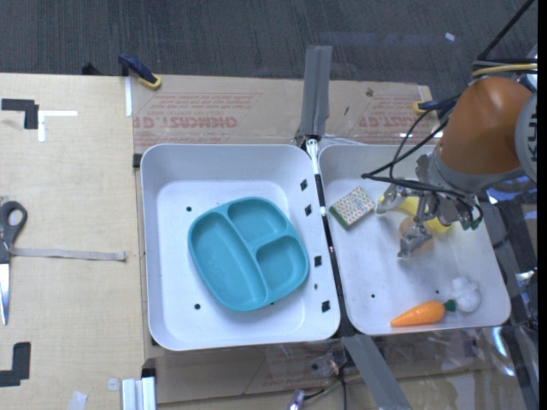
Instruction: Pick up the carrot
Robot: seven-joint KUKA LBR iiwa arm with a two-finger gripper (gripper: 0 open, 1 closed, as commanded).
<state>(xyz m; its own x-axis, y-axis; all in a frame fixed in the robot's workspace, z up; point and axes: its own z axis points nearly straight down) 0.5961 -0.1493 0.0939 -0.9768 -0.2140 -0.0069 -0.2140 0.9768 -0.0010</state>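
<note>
Orange carrot [420, 314] lies near-horizontal, tip left, green top right; jaws' state unclear.

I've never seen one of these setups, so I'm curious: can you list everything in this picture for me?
bins: two, white, side by side on the bench
plate: one, blue, three sections, left bin
carrot: one, orange, near edge of right bin
sponge: one, green and speckled white, right bin, top left
yellow object: one, right bin, partly hidden by the end effector
white object: one, beside carrot
scissors: one pair, far left
arm: one, orange band
end effector: one, above right bin
</note>
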